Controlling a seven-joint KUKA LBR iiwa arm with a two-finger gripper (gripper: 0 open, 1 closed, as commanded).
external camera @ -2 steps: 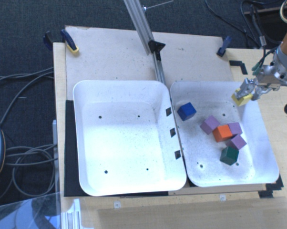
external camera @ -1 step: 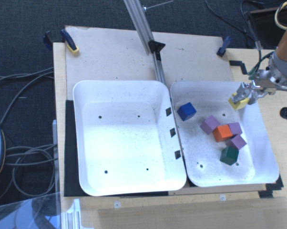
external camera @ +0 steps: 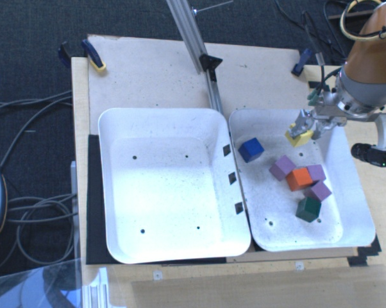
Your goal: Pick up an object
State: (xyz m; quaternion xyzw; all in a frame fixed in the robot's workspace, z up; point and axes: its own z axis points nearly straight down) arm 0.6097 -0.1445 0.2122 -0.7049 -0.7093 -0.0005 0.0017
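A: Where is the gripper (external camera: 304,128) just now?

B: Over the far part of the right bin (external camera: 347,172), hanging from the grey wrist with the orange band (external camera: 376,34) above it; the arm comes in from the right edge of the view.

A: Has it got hold of anything?

B: A yellow block (external camera: 299,136) sits right at the fingertips, tilted, and it looks pinched between them; the fingers stand narrow around it; whether the block hangs just above the bin floor or touches it, I cannot tell from this angle.

A: What else lies in that bin?

B: A blue cube (external camera: 251,149) lies near the left wall, apart from the rest; nearer the middle there is a huddle: a purple block (external camera: 282,167), an orange cube (external camera: 300,178) touching it, a second purple block (external camera: 316,172) just behind the orange one, and a third purple block (external camera: 320,190) at its right; a dark green cube (external camera: 308,208) sits just beside that third one, towards the near rim.

A: And the left bin (external camera: 116,133)?

B: White, with dark specks on its floor; a slanted metal rail (external camera: 188,24) runs down to the gap between the two bins.
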